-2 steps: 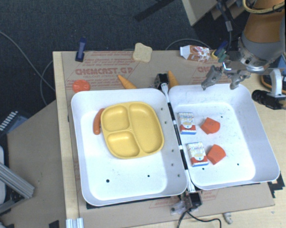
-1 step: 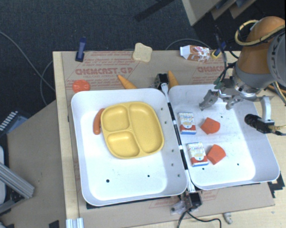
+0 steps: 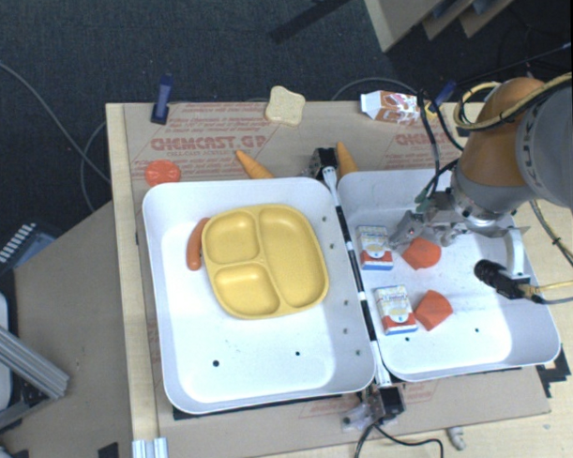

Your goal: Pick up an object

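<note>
While upright, carton [image 3: 374,247] points away.

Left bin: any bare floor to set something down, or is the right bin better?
Left bin: open floor in front of the yellow tray, down to the near rim. Right bin is crowded: two cartons, two red pieces and the gripper; only its near right corner is bare.

You've got two white bins [image 3: 179,368], one yellow tray [image 3: 264,260], one sausage [image 3: 194,246], two cartons [image 3: 375,247], two red pieces [image 3: 433,310], bread slice [image 3: 285,105] on the far bench.
</note>
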`<state>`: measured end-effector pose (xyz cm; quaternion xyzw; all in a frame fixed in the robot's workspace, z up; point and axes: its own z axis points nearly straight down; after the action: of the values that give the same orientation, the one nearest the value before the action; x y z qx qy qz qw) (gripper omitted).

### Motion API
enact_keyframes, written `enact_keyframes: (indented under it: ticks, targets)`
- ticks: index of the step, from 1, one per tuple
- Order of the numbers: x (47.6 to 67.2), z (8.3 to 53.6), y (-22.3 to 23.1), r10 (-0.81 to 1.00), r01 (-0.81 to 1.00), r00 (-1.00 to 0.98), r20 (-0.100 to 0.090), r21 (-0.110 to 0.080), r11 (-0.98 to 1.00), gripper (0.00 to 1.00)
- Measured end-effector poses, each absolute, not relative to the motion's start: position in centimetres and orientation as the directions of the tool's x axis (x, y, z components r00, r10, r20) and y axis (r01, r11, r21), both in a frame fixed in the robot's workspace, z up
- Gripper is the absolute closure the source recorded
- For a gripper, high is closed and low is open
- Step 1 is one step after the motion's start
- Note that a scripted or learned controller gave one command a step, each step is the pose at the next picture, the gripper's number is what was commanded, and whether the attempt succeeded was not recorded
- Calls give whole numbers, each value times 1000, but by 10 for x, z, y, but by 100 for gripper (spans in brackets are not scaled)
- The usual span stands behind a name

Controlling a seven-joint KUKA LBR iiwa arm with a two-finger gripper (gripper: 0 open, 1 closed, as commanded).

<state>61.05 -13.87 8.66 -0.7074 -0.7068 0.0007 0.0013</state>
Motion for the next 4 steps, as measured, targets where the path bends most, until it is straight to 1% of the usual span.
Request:
enact_keyframes:
  ticks: [1, 2, 3, 4]
  targets:
    - [612, 98, -139, 1000, 1000, 1, 0, 1, -1, 100]
    - [612, 98, -139, 1000, 1000, 1, 0, 1, -1, 0]
    - [579, 85, -125, 1000, 1000, 1, 0, 0, -1, 0]
    - [579, 94, -125, 1000, 1000, 2, -1, 2, -2, 100]
